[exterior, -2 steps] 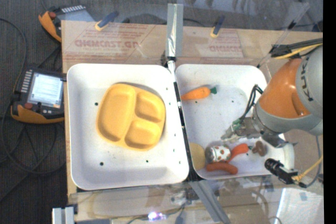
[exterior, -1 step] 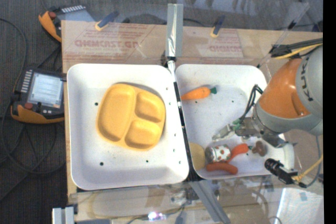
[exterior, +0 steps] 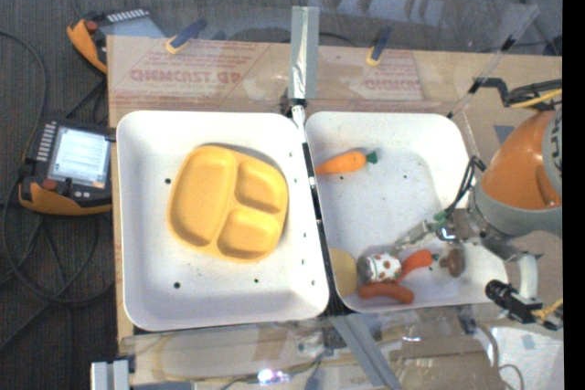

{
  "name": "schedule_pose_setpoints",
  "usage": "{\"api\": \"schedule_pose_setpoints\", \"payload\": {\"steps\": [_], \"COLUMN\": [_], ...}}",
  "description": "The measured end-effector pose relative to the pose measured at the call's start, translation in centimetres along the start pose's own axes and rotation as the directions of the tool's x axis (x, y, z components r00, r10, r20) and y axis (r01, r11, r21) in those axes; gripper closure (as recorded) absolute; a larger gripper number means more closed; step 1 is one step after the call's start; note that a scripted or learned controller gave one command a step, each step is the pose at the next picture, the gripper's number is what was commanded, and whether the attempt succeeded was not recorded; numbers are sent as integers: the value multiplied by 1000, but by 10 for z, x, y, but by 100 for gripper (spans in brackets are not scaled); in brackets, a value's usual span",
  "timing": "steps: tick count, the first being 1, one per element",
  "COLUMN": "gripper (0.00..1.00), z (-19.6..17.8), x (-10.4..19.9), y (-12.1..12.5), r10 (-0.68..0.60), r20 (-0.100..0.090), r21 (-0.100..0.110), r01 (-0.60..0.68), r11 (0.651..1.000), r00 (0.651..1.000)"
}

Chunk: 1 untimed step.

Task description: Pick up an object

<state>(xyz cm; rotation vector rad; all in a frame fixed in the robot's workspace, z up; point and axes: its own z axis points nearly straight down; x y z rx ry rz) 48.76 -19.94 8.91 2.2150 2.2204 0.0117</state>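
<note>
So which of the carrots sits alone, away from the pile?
The carrot with the green top, at the far side of the right bin; the other carrot lies amid the clutter.

Arm [exterior: 526, 173] cut off (right edge); hand [exterior: 437, 228] indistinct.

A handheld control pendant [exterior: 69, 167] with a lit screen is seen on the dark carpet [exterior: 55, 5] at the left, cased in black and orange, with black cables [exterior: 27, 68] looped around it. A second orange device [exterior: 84, 39] is partly tucked behind the bench's far left corner. The bench top is covered by a sheet of brown cardboard [exterior: 210, 78] printed with faded red lettering. Two blue clamps [exterior: 186, 36] are fixed along the far edge, and a metal strip [exterior: 302, 59] is stood upright between them.
</note>
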Motion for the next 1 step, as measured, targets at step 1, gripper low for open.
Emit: {"api": "schedule_pose_setpoints", "payload": {"steps": [1], "gripper": [100], "z": [-10], "x": [-1], "y": [2], "r10": [0], "r20": [5], "r21": [-5], "r01": [0], "r11": [1000], "r00": [1000]}}
